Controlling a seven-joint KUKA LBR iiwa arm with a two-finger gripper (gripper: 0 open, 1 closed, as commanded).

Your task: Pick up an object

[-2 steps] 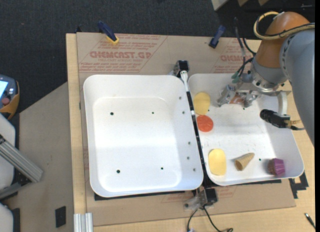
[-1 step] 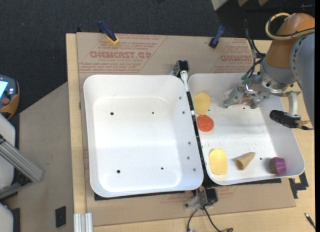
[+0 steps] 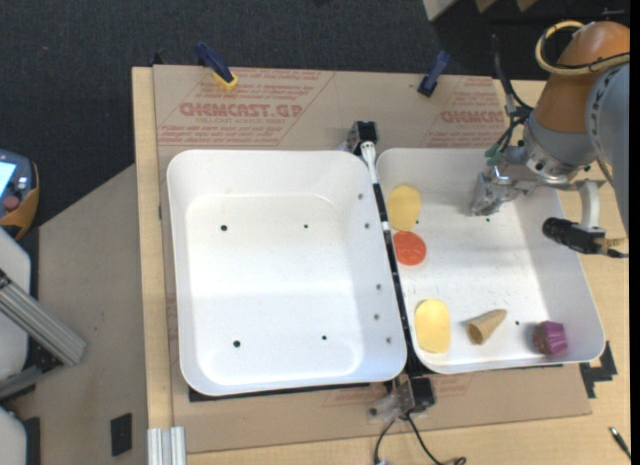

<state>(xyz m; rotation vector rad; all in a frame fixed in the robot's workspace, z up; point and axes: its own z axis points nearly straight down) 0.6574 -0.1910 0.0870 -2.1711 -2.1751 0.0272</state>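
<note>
The gripper (image 3: 487,200) hangs over the right bin (image 3: 560,288); whether it is released or clenched cannot be told. Against that bin's left wall lie a yellow piece (image 3: 404,206), a red disc (image 3: 410,248) and a second yellow piece (image 3: 432,324). A tan cone (image 3: 487,326) and purple object (image 3: 550,336) sit by its near rim. The left bin (image 3: 200,283) adjoins it on a cardboard sheet (image 3: 260,103), dark carpet (image 3: 80,53) beyond.

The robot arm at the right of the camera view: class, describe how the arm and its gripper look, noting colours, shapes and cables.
The arm is a thick, rounded grey tube with a glossy orange band above the wrist. A thin yellowish cable loops over the orange band, and dark cables trail down beside it. Below sits a silver metal wrist, ending in a small grey two-finger gripper.
</note>
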